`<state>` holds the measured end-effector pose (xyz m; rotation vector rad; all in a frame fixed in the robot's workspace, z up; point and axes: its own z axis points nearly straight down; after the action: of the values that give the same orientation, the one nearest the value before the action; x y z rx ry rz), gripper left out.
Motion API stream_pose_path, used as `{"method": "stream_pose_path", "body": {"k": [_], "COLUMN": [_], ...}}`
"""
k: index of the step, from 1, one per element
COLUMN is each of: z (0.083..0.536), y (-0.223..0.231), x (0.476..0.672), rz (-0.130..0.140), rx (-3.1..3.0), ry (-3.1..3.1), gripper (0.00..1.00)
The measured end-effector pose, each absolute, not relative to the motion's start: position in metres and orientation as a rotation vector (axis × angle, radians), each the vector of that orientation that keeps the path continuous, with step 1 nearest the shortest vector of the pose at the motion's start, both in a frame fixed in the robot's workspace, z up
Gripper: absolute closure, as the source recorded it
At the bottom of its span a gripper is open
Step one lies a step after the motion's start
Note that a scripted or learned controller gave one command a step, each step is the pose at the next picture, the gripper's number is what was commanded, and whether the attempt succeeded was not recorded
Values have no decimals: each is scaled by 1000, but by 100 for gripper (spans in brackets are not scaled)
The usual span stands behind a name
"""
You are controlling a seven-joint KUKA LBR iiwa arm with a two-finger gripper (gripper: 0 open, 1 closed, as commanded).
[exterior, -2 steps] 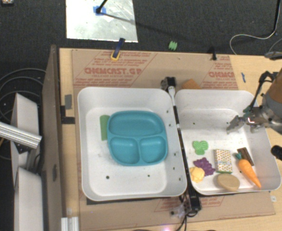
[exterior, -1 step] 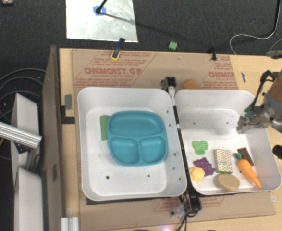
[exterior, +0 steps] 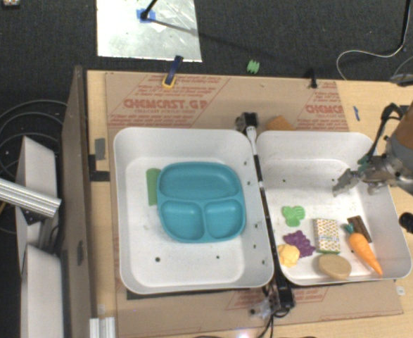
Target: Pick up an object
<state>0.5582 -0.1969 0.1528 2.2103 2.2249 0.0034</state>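
Above the right bin [exterior: 312,146], the tool [exterior: 348,182] hangs with fingers apart, gripping nothing

Bench [exterior: 213,94] bearing two white bins [exterior: 192,146]

- A teal divided plate [exterior: 200,201] with three compartments lies in the left white bin [exterior: 132,259].
- A green flat strip [exterior: 153,186] sits just beside the plate's left edge.
- A cardboard sheet printed "CHEMCAST" [exterior: 164,104] lies under both bins.
- A shiny metal sheet [exterior: 148,20] rests on the dark carpet [exterior: 37,55] beyond the bench.
- Black cables [exterior: 20,122] coil at the left.
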Motion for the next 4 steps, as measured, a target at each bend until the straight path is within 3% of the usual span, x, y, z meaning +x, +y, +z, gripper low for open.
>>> {"method": "stream_pose_path", "body": {"k": [1,2,3,4], "z": [164,163,141,152], "y": [-197,-197,-205,-205], "x": [559,559,500,503], "rz": [6,6,-2,3], "rx": [2204,2205,2224,2216], "ry": [2226,2226,2223,2222], "gripper": [100,0,0,100]}}
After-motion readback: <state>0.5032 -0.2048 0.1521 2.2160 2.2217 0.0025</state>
